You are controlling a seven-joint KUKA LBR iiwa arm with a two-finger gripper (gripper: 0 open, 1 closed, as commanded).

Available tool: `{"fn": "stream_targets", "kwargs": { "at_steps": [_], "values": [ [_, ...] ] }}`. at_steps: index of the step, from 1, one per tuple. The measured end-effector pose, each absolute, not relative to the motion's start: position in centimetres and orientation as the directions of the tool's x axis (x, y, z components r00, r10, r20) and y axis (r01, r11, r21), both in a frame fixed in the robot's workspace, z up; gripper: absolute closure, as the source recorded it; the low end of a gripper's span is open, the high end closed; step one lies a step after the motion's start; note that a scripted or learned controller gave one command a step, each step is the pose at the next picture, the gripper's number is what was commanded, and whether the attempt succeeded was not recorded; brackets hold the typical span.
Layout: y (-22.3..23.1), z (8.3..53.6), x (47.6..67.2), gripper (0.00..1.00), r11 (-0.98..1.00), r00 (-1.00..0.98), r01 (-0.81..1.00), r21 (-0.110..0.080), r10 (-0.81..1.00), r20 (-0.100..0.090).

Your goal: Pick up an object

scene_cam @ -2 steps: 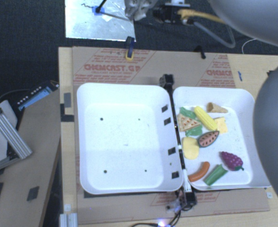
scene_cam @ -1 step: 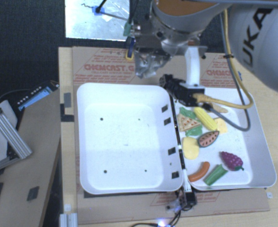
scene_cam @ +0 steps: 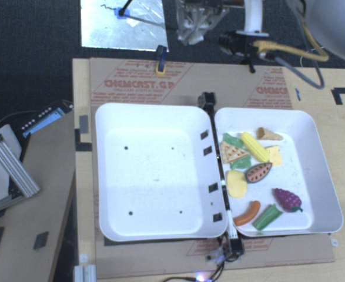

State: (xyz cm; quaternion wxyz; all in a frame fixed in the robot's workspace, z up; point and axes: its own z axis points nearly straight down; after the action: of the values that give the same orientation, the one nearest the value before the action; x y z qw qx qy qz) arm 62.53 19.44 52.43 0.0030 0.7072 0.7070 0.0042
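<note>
Toy food pieces [scene_cam: 255, 172] lie clustered in the right bin [scene_cam: 322, 157], mostly toward its left wall, well below the gripper [scene_cam: 194, 28]. Open floor remains along that bin's right rim. Gripper hangs above the bench's far edge, fingers spread apart, gripping nothing.

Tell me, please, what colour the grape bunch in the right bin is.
Purple, with a small green stem; the camera view shows the grape bunch.

Toy foods [scene_cam: 255, 178] clustered in the right bin [scene_cam: 319, 157], beside the left bin [scene_cam: 110, 157]
</note>
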Motion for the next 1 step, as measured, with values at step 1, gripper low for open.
{"fn": "stream_targets", "kwargs": {
  "at_steps": [1],
  "values": [
    [14.35,53.62,66.95,1.0,-0.001,0.001,1.0,0.006,1.0,0.0]
  ]
}}
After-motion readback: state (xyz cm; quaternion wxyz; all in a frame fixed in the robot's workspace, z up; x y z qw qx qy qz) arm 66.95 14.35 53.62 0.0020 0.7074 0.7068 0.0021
